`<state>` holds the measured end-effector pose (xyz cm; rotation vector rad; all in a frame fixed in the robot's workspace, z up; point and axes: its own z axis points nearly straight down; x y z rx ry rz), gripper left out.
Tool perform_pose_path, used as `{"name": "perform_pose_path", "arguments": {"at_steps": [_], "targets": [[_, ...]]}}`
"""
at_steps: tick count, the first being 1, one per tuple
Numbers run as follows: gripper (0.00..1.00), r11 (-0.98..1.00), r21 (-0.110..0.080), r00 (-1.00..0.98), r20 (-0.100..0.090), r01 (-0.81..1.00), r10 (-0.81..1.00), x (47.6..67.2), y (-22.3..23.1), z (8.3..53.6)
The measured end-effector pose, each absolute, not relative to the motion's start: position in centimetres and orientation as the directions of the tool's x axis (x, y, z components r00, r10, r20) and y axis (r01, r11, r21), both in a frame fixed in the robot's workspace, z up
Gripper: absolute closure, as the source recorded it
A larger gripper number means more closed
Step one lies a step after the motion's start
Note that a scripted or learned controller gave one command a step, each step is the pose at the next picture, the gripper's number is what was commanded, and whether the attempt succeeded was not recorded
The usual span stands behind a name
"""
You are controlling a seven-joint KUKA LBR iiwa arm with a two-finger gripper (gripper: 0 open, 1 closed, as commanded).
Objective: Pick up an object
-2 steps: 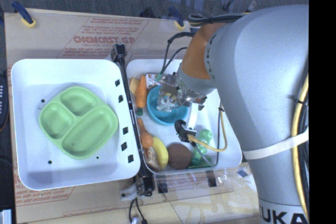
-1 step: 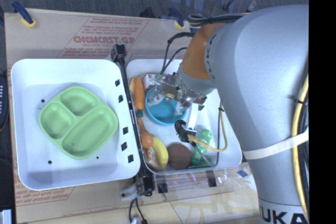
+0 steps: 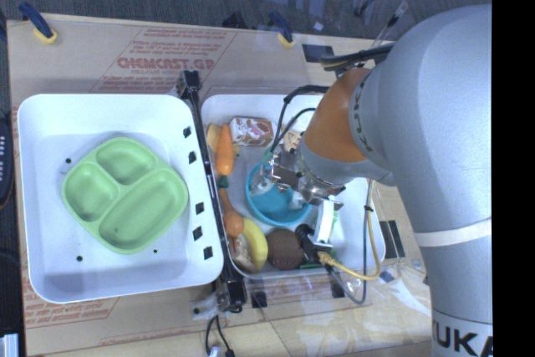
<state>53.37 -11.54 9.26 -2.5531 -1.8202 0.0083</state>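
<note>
A smooth green three-part plate (image 3: 125,193) lies in the left bin (image 3: 33,205). The right bin (image 3: 219,109) holds a tapered orange carrot (image 3: 224,148), a yellow banana (image 3: 254,245), a dull brown round fruit (image 3: 285,248) and a glossy blue bowl (image 3: 269,209). The gripper (image 3: 286,176) hangs over that bowl; whether it grasps anything cannot be told.

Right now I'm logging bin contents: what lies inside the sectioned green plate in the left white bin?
The sectioned green plate shows three bare compartments, nothing in them. It lies flat in the left white bin; whatever is under it is covered.
</note>
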Motion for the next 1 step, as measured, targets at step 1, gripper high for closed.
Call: {"name": "perform_pose_path", "arguments": {"at_steps": [1], "targets": [[0.0,-0.487,-0.01,0.487,-0.004,0.873,0.873,59.85,-9.25,9.14]]}}
